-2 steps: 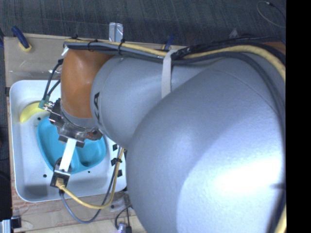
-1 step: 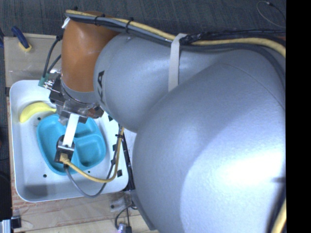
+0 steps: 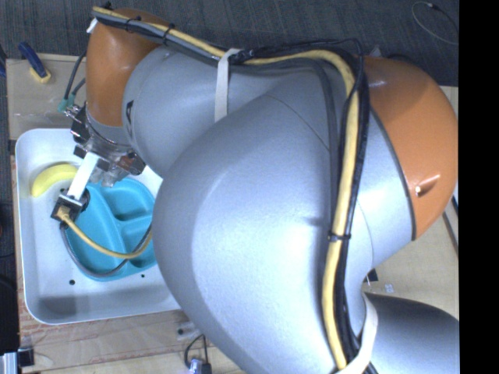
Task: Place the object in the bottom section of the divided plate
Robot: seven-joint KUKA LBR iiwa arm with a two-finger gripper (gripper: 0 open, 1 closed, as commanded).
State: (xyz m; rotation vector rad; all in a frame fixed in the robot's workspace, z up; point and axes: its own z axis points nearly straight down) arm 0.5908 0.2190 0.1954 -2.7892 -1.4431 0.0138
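banana (image 3: 48, 179) lying in white bin (image 3: 47, 302), just beside blue divided plate (image 3: 129, 209), not in it | jaws hanging over plate's upper-left rim, opening: cannot tell | risk: curved banana slipping from grasp or ending up straddling a divider, missing bottom section

Divided plate (image 3: 129, 206): blue plastic, smooth, glossy. Banana (image 3: 48, 179): yellow, smooth, matt, plastic by its look. Bin (image 3: 39, 287): white plastic, smooth, faint sheen. Counter (image 3: 31, 107): pale wood, grain visible. Arm (image 3: 273, 209): grey shell, smooth satin finish; orange band (image 3: 417, 146) glossy. Floor (image 3: 234, 6): dark, rough carpet.
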